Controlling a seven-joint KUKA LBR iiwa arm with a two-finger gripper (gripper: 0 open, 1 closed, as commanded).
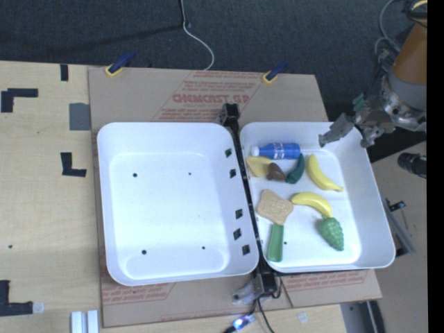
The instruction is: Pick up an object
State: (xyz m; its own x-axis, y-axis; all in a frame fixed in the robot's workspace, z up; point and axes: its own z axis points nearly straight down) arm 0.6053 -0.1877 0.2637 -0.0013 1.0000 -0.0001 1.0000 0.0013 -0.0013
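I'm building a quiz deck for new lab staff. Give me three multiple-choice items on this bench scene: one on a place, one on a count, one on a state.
1. Where does the blue bottle lie?
A. left bin
B. right bin, far end
C. on the cardboard

2. How many yellow bananas are in the right bin?
A. one
B. two
C. five

3. Where is the hand?
A. above the right bin's far right corner, holding nothing
B. clamped on the cracker
C. deep in the left bin

Answers:
1 B: the bottle lies near that bin's far wall.
2 B: one banana lies beside the dark green vegetable, another sits above the green bumpy fruit.
3 A: no object sits at the hand.
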